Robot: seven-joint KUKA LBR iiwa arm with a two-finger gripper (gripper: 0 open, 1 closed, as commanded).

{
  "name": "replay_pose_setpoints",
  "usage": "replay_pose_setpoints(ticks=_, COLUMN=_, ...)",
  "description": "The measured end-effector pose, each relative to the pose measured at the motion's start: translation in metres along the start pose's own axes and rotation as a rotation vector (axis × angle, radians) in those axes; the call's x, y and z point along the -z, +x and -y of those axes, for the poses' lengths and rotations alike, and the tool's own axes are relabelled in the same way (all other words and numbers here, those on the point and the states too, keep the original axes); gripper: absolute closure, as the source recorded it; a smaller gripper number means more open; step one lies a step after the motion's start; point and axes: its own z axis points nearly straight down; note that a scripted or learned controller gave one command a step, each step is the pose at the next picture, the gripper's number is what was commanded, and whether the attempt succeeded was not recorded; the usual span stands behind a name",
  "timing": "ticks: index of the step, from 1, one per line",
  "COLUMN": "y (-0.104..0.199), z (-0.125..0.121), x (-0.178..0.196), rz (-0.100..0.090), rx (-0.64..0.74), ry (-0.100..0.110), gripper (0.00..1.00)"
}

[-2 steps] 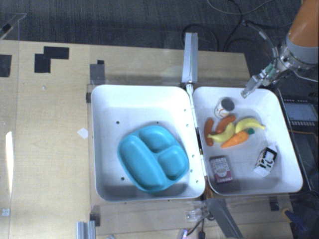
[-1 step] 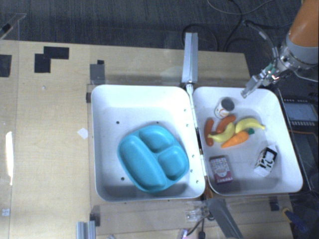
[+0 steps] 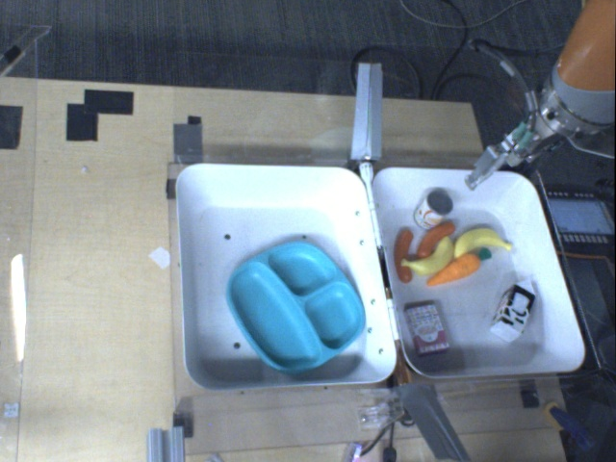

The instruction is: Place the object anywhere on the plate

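Your end effector [image 3: 481, 173] hovers over the right bin's [image 3: 553, 258] rim; grip state indeterminate. Plate [image 3: 294, 303] awaits, unloaded.

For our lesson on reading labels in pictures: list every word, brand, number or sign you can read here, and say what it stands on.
None can be read for certain.
White carton: bold black marks, too blurred to read.
Dark red packet: pale print, too small to read.
Small can: label blurred, unreadable.
Blue plate: no text.
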Motion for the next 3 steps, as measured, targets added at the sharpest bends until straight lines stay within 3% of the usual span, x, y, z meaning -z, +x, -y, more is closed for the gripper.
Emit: replay_pose_setpoints(ticks=3, y=0.0, z=0.0, x=0.0, rz=0.0, rx=0.0, ry=0.0, gripper=0.0)
